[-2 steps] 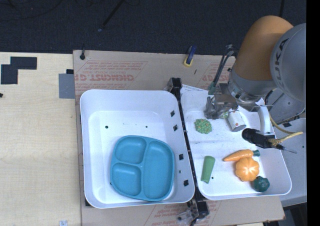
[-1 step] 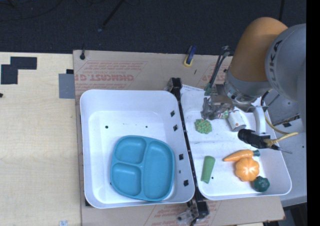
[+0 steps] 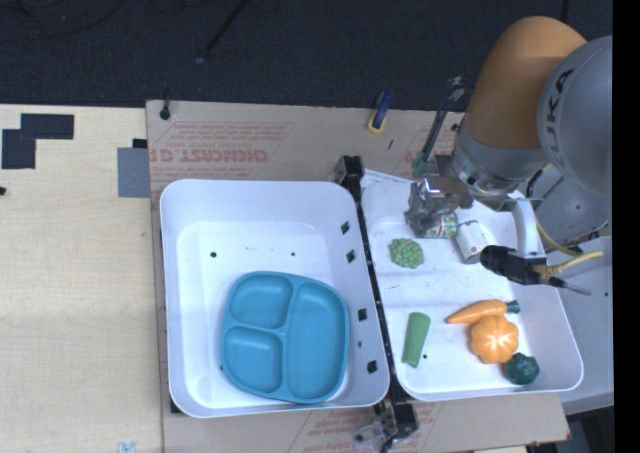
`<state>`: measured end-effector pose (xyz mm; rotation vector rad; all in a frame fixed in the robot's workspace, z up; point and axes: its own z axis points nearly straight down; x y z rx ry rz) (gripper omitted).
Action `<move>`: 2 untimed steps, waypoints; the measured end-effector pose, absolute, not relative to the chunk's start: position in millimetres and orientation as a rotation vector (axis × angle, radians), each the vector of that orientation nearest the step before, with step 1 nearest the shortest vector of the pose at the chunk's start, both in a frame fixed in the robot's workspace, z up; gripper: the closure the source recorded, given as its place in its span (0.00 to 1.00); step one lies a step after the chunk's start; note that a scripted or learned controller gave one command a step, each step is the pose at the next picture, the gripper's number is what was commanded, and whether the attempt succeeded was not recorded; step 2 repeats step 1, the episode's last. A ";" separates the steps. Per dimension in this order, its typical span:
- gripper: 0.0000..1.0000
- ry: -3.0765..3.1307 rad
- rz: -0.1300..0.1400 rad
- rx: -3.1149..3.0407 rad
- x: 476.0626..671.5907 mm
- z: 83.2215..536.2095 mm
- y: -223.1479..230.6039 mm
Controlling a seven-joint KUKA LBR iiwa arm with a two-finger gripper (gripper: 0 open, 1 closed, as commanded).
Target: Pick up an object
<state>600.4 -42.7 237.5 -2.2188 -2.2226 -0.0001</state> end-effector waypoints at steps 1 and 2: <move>1.00 -2.217 0.006 -2.221 597.3 216.4 -45.4; 1.00 -2.217 0.006 -2.221 597.3 216.4 -45.4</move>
